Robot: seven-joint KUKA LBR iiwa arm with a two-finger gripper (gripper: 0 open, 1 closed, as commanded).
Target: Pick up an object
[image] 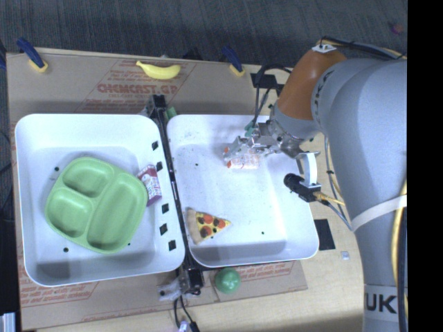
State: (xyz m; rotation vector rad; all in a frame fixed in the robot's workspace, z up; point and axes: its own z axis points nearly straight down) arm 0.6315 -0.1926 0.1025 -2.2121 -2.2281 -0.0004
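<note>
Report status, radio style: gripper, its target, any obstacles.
Gripper low in right white bin, over small pale red-marked object. Grasp unconfirmed. Toy pizza slice lies apart, no obstruction.

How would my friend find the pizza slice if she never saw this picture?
Look at the right bin, the one of the two white bins nearer the grey arm. The pizza slice lies flat near the bin's front left corner, close to the divider between the bins. It is a yellow triangle with red and dark dots, unlike the pale, red-marked thing up by the pincer.
</note>
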